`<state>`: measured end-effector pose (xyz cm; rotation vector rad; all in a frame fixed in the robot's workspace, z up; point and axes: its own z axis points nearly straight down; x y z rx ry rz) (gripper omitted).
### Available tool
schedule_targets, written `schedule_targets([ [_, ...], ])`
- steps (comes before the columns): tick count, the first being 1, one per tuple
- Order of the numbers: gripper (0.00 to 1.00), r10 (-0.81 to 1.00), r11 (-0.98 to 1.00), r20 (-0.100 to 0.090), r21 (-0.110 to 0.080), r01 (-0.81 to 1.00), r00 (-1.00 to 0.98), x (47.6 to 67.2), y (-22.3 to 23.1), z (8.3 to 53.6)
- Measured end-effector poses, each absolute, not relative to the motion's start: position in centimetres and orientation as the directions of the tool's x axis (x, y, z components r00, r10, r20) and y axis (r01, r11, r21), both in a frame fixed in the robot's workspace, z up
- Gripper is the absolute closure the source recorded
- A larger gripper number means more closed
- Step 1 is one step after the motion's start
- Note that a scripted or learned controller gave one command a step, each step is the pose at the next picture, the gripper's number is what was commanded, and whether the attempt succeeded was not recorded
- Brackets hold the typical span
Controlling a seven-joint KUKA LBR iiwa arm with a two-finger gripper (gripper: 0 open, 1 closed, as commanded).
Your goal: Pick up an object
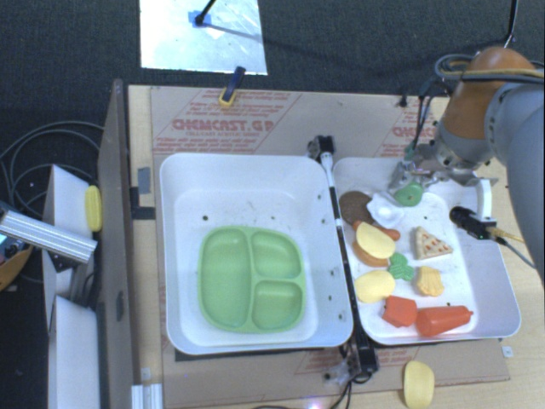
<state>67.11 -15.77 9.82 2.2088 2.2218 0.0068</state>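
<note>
The claw (412, 180) hangs over the far edge of the right bin (492, 281), near its 12 o'clock rim, and from above it cannot be told whether it is wide or narrow. Just at its 6 o'clock, touching or almost touching its tip, lies a green round piece (410, 196); whether it is gripped cannot be seen. At the claw's 8 o'clock a white piece (385, 210) lies just beside the green one, with a brown round piece (353, 204) beyond it against the bin's left wall. Toward 6 o'clock a pizza slice (432, 244) lies alone, and an orange-and-yellow bun (375, 243) sits at 7 o'clock. Farther down crowd a small green piece (400, 267), a yellow lump (374, 286), a yellow-orange piece (429, 281), a red-orange piece (400, 311) and an orange-red carrot (444, 318), several touching one another. The left bin (183, 196), at the claw's 9 o'clock, holds a green divided plate (252, 278). On the table (255, 126), outside the right bin's near rim, lies a pale yellow piece (417, 384).
</note>
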Motion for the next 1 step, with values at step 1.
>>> schedule_targets([
  [1, 1.0, 1.0, 0.013, 0.004, 0.006, 1.0, -0.013, 59.26, -5.33, 19.02],
])
